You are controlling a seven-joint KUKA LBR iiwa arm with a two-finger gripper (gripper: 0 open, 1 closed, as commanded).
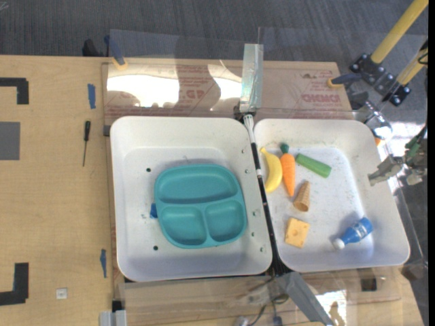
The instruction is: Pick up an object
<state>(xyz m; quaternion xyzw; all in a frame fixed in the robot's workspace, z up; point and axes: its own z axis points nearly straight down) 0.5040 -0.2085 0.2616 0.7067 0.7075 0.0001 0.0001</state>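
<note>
On the table, the left shallow white bin [129, 148] holds a teal plastic divided plate [199, 205] near its middle. The right shallow white bin [391, 250] holds a yellow plastic banana [273, 172] against its left wall, with an orange toy carrot [289, 173] just beside it, a green cylinder [313, 166] toward the far edge, a tan cone [302, 196] near the centre, a yellow cheese-like wedge [296, 232] toward the near edge, and a blue-and-white bottle [353, 232] lying by the near right corner. The pincer [389, 171] sits at the right bin's right rim, clasping nothing; its spread cannot be told.
</note>
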